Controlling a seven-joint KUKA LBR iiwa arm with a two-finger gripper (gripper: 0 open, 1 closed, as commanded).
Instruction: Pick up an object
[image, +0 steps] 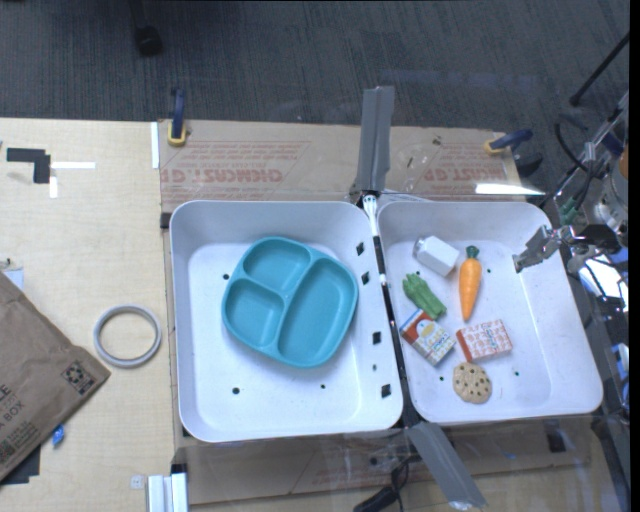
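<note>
The right-hand shallow white bin (560, 400) holds a small cluster of toy foods. An orange plastic carrot with a green top (469, 281) lies near the middle, its long axis running almost straight up and down the view, green end pointing to the far wall. Just left of it sits a small white box-like block (436, 254), tilted, and below that a green leafy plastic piece (423, 295) angled toward the lower right. Nearer the front lie a small printed red and white carton (427, 338), a flat red and white packet (484, 340) beside it, and a round brown chocolate-chip cookie (471, 382) closest to the near wall. The left-hand shallow white bin (200, 400) carries a teal three-compartment plastic plate (290, 300). The gripper (530, 252) hangs over the right bin's far right corner, well apart from the toys; its fingers seem to hold nothing, though how wide they stand is unclear.
</note>
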